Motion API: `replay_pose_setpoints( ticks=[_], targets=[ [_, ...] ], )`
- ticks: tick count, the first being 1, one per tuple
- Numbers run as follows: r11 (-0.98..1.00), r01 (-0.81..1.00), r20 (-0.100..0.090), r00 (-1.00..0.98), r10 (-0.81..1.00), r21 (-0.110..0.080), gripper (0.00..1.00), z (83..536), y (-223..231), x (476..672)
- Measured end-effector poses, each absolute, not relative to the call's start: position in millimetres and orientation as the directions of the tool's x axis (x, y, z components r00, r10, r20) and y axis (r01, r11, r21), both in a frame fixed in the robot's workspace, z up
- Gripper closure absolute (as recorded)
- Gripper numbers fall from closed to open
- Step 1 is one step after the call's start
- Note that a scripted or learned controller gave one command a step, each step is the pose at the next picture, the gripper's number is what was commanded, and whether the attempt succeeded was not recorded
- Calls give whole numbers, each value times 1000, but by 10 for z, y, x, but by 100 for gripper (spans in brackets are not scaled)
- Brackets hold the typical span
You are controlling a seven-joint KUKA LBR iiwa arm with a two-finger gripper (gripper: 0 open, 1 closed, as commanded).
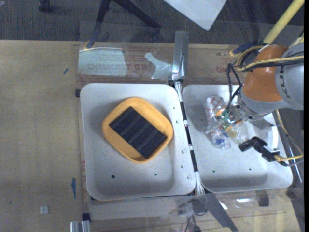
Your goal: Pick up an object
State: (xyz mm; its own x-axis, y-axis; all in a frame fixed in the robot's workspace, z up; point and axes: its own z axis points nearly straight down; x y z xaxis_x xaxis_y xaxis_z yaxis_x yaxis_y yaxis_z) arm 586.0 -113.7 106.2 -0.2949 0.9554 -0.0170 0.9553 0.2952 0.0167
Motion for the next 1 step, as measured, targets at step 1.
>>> replay_pose_setpoints(
  ticks=[1],
  targets=[
    [490, 872, -3, -490, 872, 2, 100, 1863, -930, 6058]
  ],
)
